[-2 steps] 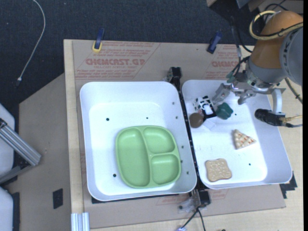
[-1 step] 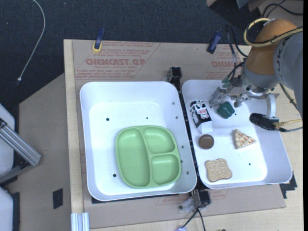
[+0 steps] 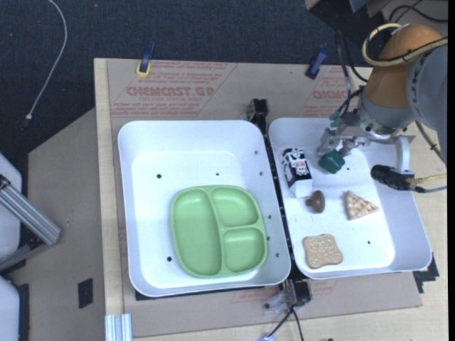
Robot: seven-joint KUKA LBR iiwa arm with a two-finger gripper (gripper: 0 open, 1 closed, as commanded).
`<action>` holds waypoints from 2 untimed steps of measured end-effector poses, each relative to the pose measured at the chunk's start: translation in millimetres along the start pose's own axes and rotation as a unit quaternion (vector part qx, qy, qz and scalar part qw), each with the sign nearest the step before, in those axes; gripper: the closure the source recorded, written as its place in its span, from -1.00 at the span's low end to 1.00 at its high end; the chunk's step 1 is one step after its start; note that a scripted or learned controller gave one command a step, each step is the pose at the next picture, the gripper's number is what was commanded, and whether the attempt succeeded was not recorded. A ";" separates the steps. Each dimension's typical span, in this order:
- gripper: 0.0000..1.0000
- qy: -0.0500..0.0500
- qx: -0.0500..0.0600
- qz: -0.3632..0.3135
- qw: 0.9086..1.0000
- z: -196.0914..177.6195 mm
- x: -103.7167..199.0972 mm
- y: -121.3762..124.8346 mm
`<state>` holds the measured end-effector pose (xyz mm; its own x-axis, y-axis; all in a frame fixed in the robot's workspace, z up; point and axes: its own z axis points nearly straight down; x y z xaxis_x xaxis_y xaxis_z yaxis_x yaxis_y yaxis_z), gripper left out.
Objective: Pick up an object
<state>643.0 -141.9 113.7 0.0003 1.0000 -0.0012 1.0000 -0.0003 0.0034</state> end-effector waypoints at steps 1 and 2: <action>1.00 -0.001 -0.001 0.000 1.000 -47.3 -6.5 -3.3; 1.00 -0.001 -0.003 -0.001 1.000 -109.7 0.5 -2.6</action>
<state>640.1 -141.3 223.4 -0.0019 1.0000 -0.0023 1.0000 0.0019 0.0096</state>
